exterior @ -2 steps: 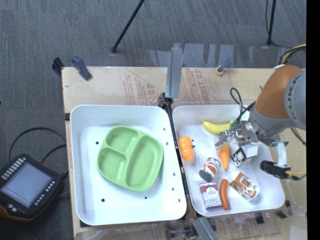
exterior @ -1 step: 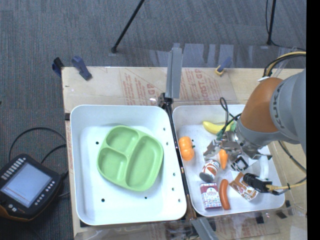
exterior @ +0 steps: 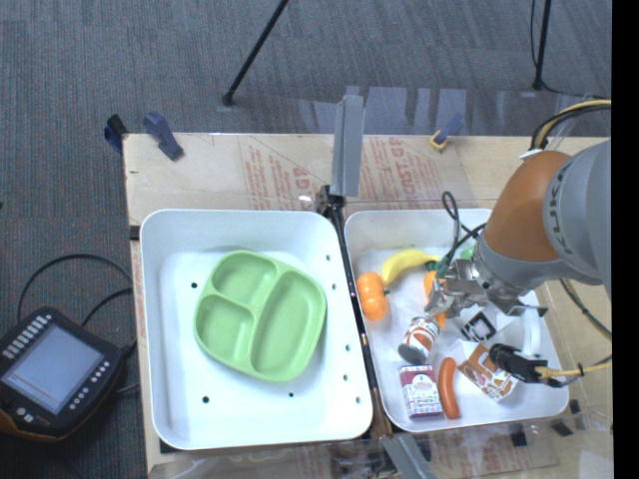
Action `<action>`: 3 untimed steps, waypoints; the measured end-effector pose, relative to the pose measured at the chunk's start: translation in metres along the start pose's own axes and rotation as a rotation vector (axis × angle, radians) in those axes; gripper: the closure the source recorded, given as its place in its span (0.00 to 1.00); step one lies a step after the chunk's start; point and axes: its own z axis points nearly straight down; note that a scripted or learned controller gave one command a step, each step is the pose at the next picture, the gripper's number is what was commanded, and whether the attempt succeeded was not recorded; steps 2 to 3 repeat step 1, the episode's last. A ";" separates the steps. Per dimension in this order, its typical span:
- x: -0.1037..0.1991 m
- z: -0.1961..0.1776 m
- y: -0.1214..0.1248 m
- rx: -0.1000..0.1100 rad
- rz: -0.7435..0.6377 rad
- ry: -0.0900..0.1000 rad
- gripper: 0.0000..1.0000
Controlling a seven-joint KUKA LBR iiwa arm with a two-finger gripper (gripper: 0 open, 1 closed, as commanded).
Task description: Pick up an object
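Can: a small can point(exterior: 420, 336) lies tilted in the right bin point(exterior: 394, 230), just under my hand; it has a dark end and an orange-and-white label whose print is too small for me to read.
My hand: my hand point(exterior: 446, 305) hangs low over the middle of the right bin, right above the can and close to the banana; from this angle I cannot tell whether it is released or clenched, and I see nothing gripped in it.
Banana: a yellow banana point(exterior: 405, 263) curves along the bin floor just up and left of my hand.
Orange thing: a round orange fruit point(exterior: 371, 296) sits by the bin's left wall, beside the banana's lower end.
Red box: a small red-and-white box point(exterior: 421, 390) lies flat near the front wall; its printing is not legible.
Sausage: a red-orange sausage shape point(exterior: 449, 386) lies just right of the red box.
Packet: a brown-and-white packet point(exterior: 485, 372) lies to the right of the sausage, its lettering too blurred to read.
Left bin: the left bin point(exterior: 168, 257) holds a pale green divided plate point(exterior: 261, 313) with three compartments.
Worktop: the worktop point(exterior: 240, 168) is pale board with faded red printed text, mirrored and unreadable; a blue clamp point(exterior: 162, 135) grips its far left edge.
My arm: my grey arm with its orange band point(exterior: 527, 206) comes in from the right.
Room: grey carpet point(exterior: 120, 48) lies around, and a handheld control pendant point(exterior: 52, 365) with a screen rests on the floor at the left.
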 end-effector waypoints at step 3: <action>0.034 -0.091 -0.011 -0.005 -0.145 -0.003 1.00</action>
